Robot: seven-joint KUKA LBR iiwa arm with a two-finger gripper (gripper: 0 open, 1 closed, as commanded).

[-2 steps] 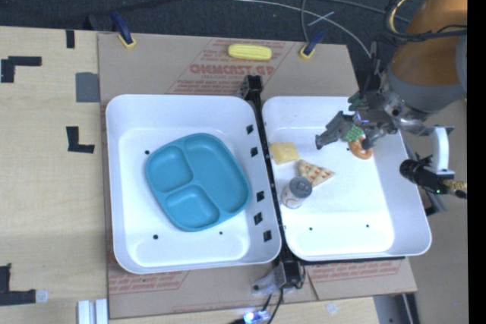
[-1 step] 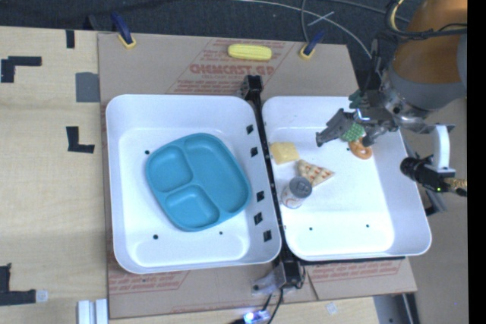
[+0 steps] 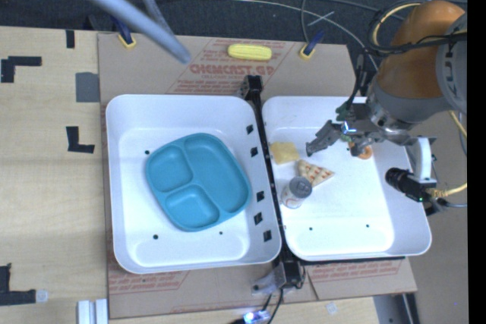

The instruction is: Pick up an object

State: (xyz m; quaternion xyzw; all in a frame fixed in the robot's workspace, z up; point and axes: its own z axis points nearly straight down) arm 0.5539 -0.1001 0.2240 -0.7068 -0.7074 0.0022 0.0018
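Spread fingers mark the end effector [image 3: 339, 134], which hangs open over the right bin [image 3: 395, 235] with nothing between its fingers.

Going from the left of the worktop [image 3: 45, 163]: the left bin [image 3: 125, 163] carries a blue divided plate [image 3: 197, 180] lying flat near its middle. Past the divider where the two bins meet, three small things lie close to the right bin's left edge: a pale yellow piece [image 3: 285, 153], a tan wedge with a pattern [image 3: 317, 173] just beside it, and a small grey round object [image 3: 298, 190] toward the front. A small orange thing [image 3: 364, 152] sits under the wrist; what it is cannot be told.

The step in hand looks like the approach, no grasp made yet. The nearest candidates are the wedge and the yellow piece, below and left of the fingertips; the next move would call for lining up over one of them, descending, and closing.

The arm [image 3: 414, 80] enters from the right, its orange band above the wrist, bent down and leftward into the bin.
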